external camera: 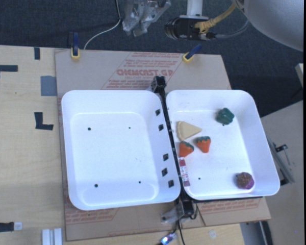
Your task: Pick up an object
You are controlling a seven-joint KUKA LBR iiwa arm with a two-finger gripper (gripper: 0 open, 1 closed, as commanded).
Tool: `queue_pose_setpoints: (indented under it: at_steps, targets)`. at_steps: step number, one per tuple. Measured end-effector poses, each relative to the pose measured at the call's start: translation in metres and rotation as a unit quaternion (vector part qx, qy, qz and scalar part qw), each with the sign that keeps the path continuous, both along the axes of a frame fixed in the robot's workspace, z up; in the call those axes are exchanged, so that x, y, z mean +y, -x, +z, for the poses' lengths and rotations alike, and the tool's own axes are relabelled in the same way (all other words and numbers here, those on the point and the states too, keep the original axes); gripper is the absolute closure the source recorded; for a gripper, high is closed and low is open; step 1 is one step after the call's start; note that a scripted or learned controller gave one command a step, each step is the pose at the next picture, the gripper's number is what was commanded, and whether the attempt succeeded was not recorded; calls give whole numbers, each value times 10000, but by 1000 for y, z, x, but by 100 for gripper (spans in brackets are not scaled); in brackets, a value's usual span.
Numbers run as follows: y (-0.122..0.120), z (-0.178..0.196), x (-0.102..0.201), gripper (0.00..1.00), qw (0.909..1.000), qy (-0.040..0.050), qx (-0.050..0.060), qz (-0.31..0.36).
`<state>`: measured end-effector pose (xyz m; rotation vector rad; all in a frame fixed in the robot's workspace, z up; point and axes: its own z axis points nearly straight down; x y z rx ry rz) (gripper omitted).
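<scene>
gripper (141,15) high at the top edge, beyond both bins; how far its fingers part, cannot tell.
right bin (255,131): green lump (225,116) by far rim, wedge (187,129) and two strawberries (195,146) by divider, purple ball (244,180) in near corner.

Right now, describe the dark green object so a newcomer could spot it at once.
Start at the right-hand white bin of the two. Look toward its far right corner, where the dark green lump sits alone. Unlike the pale wedge and two orange strawberry-like pieces near the divider, it is teal-green and rounded.
</scene>
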<state>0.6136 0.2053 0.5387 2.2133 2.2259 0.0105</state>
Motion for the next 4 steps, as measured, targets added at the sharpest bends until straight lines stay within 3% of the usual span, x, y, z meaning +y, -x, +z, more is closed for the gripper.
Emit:
queue_pose_setpoints:
  at_steps: [1, 2, 3, 4]
  targets:
    - [-13, -22, 30, 100, 10000, 20, 46, -11]
    - [-55, -5, 28, 100, 10000, 21, 27, -28]
    - [41, -45, 29, 100, 10000, 17, 62, 0]
    - [52, -1, 28, 100, 10000, 6, 21, -12]
